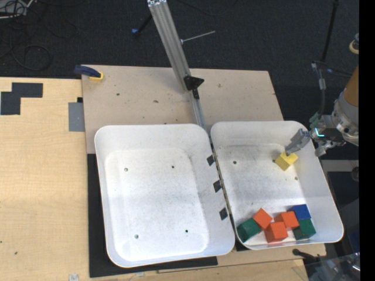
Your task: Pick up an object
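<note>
Over the right bin [328, 206], near its upper right rim, my jaws [297, 141] hang on a slant with the yellow block [285, 161] at their tip. I cannot tell how far open they are, nor whether the block sits between the fingers or merely touches them. Block is in the bin's upper right part, well apart from the cluster at the lower edge: three orange blocks [276, 230], two green blocks [249, 229], one blue block [301, 212]. Left bin [117, 139] lies just beside, on the bench [234, 92].
</note>
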{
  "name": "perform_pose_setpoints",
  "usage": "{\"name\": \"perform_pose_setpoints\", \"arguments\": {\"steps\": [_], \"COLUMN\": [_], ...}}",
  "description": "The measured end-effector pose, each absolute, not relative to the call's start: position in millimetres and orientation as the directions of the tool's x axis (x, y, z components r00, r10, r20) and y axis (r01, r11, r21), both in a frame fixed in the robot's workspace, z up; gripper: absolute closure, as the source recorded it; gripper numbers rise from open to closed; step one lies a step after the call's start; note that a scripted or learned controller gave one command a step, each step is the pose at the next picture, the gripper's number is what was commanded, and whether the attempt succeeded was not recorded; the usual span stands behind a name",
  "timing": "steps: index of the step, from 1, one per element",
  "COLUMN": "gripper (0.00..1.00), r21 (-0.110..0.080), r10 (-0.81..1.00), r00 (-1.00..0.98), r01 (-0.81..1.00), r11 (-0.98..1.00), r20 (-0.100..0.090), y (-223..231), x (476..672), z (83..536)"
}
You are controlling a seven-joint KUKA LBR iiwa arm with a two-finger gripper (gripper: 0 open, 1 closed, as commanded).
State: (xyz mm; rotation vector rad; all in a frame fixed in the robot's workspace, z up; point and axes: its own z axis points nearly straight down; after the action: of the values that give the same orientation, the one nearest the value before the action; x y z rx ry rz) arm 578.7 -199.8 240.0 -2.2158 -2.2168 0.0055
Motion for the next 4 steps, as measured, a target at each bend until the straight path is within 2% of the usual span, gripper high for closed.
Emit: {"name": "perform_pose_setpoints", "arguments": {"steps": [1, 2, 3, 4], "gripper": [0.00, 0.00, 0.00, 0.00], "r21": [-0.003, -0.009, -0.009, -0.001], "r10": [1.000, 1.000, 1.000, 1.000], "r00": [-0.002, 0.000, 0.001, 0.002], "r01": [1.000, 1.000, 1.000, 1.000], "r11": [0.002, 0.000, -0.001, -0.002], "r20": [0.001, 0.003, 0.003, 0.000], "y": [-200, -200, -199, -198], "x": [579.5, 574.3, 579.1, 579.9], "z": [243, 179, 116, 91]}}
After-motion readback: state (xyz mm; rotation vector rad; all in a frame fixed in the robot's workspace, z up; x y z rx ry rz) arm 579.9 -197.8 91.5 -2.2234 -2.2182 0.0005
